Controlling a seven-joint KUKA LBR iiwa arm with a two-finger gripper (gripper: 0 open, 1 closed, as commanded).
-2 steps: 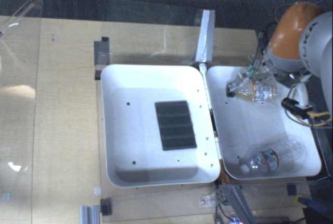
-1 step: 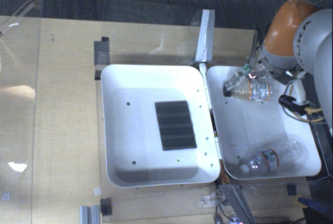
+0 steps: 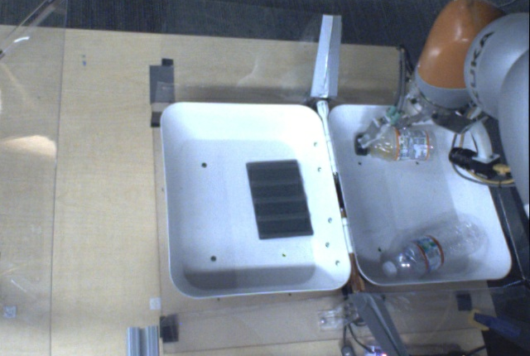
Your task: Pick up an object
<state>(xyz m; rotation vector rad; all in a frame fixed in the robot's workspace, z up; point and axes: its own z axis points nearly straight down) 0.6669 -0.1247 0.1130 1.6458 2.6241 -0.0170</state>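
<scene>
Arm point(image 3: 476, 56) comes in from the right, grey w/ orange band, wrist over the far part of the right bin point(image 3: 464, 205). Claw point(image 3: 389, 127) sits low at that bin's far-left area, right at a clear plastic bottle point(image 3: 397, 146) lying on its side, dark cap end pointing left toward the bin divider. Bottle looks to be at the claw tips, touching or nearly so, but the clear plastic and claw hardware blur together; can't tell how far the claw is open or whether it actually has the bottle. Second clear bottle point(image 3: 418, 255) w/ a coloured label lies on its side near the front edge of the same bin, well apart from the first. Left bin point(image 3: 190, 180) holds a dark ribbed rectangular pad point(image 3: 280, 199), roughly centre, lying flat, slightly rotated. Both bins sit side by side, touching, on a light wood table point(image 3: 91, 180). Grey metal post point(image 3: 325, 56) stands behind the seam between the bins. Yellow-and-black cable point(image 3: 480, 168) hangs by the arm at the right bin's right edge.
</scene>
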